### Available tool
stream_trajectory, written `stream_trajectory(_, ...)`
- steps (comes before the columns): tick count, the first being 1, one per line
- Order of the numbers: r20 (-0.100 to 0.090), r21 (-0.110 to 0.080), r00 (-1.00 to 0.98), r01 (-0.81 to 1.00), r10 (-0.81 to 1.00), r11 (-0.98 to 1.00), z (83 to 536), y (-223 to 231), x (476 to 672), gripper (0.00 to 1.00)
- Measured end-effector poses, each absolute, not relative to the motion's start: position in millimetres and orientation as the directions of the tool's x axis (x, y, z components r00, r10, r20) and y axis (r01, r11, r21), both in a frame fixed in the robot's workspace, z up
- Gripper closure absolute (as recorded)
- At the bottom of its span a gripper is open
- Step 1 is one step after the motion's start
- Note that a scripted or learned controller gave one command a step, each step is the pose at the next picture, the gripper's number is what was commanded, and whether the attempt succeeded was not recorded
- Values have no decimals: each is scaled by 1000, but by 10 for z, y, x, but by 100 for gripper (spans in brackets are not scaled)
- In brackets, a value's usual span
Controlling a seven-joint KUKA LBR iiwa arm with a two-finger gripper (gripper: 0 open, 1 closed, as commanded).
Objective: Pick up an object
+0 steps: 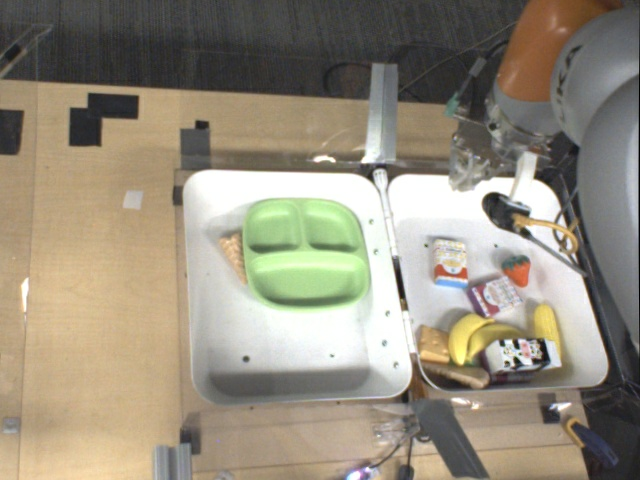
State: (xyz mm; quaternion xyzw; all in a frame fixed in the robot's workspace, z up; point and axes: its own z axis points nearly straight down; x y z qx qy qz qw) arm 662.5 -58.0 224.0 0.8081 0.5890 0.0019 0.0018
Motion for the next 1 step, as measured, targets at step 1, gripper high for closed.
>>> stream_trajectory(1,2,2,635,772,772,-635,1856,-675,6695,100)
